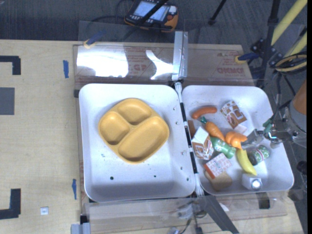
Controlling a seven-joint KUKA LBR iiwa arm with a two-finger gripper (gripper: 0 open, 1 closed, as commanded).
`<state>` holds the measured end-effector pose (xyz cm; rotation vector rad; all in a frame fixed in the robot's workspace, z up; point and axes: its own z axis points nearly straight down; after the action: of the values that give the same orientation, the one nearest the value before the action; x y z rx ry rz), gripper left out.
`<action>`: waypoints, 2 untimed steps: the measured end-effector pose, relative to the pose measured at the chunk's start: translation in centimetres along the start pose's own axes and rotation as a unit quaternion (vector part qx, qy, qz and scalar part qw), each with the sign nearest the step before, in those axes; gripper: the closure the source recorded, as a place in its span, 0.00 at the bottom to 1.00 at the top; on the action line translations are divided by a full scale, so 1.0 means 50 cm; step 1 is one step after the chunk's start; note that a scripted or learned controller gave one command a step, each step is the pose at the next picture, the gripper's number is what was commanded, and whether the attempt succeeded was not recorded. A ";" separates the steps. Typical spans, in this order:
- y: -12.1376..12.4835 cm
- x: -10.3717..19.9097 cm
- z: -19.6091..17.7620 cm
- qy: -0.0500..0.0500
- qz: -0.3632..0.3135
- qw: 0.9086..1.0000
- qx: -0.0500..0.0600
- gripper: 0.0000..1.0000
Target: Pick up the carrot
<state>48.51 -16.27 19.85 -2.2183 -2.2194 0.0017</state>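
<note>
This is a robotics lab or test cell, not a home or kitchen. The worktop (39,130) is a plain pale board marked with black squares and bits of blue tape (65,68), like calibration marks. Two shallow white bins (92,179) sit side by side on it, fenced at the far edge by clear plastic panels (122,62). Beyond the worktop's far edge, grey carpet (48,9) carries a handheld control pendant (150,12) with its cable, tripod legs (224,1) and yellow cabling (292,13). The food in the right bin is toy plastic.
</note>
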 end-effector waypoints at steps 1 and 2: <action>0.112 0.012 0.209 0.000 -0.073 0.997 -0.001 0.00; 0.113 0.010 0.189 -0.002 -0.072 0.997 -0.003 1.00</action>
<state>54.14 -15.75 10.41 -2.0574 -2.3785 -0.0021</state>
